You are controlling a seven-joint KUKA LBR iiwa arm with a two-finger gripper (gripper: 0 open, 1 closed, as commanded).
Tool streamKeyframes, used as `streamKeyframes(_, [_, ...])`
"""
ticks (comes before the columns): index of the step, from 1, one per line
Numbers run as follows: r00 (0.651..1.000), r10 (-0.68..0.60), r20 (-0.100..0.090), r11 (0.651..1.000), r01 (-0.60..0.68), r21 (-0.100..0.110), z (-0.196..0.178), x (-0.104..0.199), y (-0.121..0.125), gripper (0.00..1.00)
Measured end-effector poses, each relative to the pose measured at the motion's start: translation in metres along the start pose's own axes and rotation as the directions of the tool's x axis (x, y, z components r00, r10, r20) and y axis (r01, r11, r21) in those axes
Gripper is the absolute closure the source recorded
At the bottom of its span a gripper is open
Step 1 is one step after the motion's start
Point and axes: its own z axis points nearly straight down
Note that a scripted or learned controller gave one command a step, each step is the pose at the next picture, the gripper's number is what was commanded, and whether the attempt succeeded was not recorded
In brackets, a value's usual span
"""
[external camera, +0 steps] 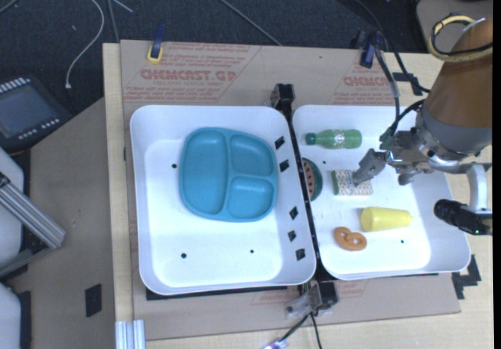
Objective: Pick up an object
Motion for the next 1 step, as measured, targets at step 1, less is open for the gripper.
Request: streamKeyframes(1, [1.0,-0.003,0.002,1.0,0.003,-0.014,-0.0069,0.0002,0.0026,0.0])
